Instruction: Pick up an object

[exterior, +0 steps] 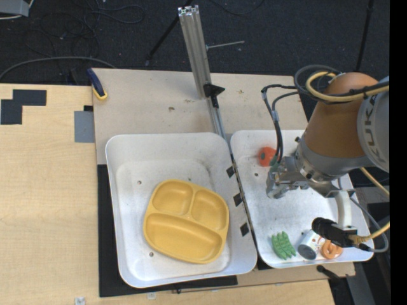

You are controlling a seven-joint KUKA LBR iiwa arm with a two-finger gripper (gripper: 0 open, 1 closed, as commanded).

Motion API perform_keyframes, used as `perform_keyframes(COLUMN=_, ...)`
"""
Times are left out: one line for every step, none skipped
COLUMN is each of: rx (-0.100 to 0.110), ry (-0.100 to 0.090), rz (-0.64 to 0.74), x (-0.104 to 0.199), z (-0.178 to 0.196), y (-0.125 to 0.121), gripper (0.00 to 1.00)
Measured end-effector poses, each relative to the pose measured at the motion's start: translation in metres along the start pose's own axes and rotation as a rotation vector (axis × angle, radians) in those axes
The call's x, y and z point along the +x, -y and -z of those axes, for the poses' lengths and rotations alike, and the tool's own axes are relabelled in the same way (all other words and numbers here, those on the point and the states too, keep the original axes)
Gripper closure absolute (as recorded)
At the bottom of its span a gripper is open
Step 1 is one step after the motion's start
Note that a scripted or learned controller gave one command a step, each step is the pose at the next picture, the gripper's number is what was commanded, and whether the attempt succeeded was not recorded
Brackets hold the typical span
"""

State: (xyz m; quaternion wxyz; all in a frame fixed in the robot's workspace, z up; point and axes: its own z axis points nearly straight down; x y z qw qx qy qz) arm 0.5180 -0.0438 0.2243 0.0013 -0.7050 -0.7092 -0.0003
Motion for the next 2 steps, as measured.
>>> perform_keyframes(rx=0.003, ry=0.000, rz=0.000, x=0.060, z=-0.008, y=0.006, gripper=1.00)
perform_keyframes(rx=0.003, ry=0.000, rz=-0.001, x=0.108, z=-0.014, y=0.012, gripper=1.00)
